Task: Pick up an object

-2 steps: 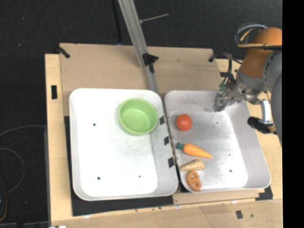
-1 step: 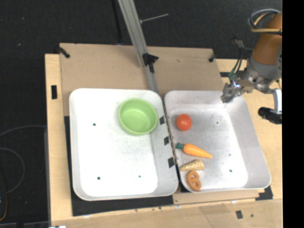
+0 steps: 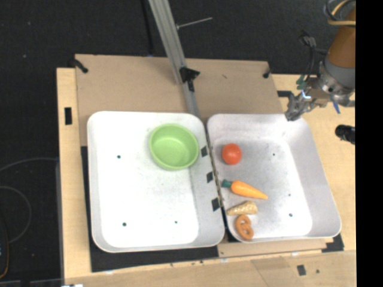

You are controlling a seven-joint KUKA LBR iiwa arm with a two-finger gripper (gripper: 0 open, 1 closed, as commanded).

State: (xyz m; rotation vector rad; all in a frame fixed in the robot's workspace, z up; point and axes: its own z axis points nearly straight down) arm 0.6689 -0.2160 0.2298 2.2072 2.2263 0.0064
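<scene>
- Gripper (image 3: 294,111) hovers at the upper right of the frame, over the right bin's (image 3: 311,160) far corner; I cannot tell its state.
- Tomato (image 3: 232,154), carrot (image 3: 246,189) sit mid-frame along that bin's left side.
- Best bet: go for the tomato, it stands apart.

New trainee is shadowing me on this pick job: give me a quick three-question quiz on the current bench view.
1. True or false: the round green plastic bowl sits in the left shallow white bin.
2. How many items lie in the right shallow white bin?
3. Which item lies nearest the gripper? A) red tomato B) orange carrot C) brown pretzel

Key: 1 true; 2 four; 3 A.
</scene>
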